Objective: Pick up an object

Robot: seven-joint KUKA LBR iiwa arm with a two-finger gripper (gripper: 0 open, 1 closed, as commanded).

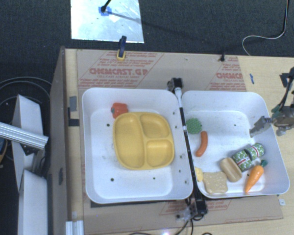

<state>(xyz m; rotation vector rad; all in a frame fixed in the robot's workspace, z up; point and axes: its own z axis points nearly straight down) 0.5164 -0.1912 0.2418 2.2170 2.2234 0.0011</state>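
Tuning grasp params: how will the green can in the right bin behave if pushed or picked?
The green can lies on its side, so it would probably roll if nudged. Its rounded wall may slip between jaws. The bread roll and carrot beside it could block rolling.

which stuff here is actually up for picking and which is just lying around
For the job: green bumpy ball, orange sausage, green-labelled can, tan bread roll, toast slice, orange carrot, red pepper, gripper.

Lying about: yellow divided plate, silver sheet, cables.
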